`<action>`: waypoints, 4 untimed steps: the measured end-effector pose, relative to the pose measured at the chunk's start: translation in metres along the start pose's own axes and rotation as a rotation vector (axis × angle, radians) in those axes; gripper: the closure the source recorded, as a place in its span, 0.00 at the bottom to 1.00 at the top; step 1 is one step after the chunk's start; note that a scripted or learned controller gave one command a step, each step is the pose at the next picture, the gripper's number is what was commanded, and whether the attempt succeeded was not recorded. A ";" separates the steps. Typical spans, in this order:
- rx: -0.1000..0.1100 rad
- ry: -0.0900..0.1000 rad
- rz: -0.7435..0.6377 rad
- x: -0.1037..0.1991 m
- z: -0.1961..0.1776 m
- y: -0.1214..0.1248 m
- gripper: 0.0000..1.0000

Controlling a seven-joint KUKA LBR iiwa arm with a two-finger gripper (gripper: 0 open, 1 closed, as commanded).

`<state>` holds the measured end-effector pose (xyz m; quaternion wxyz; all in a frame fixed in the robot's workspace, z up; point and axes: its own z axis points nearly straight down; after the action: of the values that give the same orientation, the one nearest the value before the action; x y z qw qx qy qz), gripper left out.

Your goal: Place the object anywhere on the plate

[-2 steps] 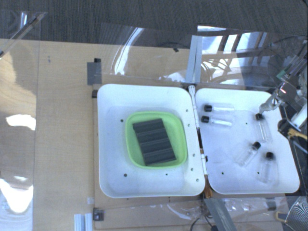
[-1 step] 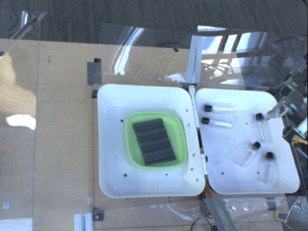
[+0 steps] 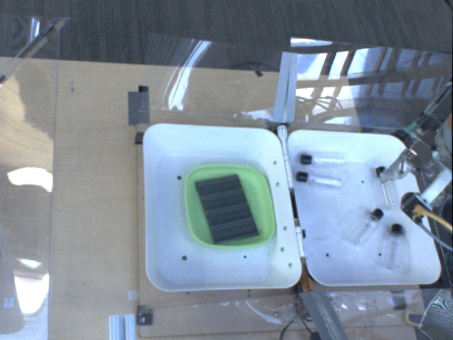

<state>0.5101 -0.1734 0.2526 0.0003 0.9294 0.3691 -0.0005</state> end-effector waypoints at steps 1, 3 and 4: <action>0.001 0.001 0.031 0.007 0.013 -0.018 0.00; -0.005 0.001 0.519 -0.026 -0.021 0.020 0.00; 0.001 -0.001 0.526 -0.021 0.011 0.023 0.00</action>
<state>0.5106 -0.2047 0.2415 0.0001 0.9934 0.1148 -0.0012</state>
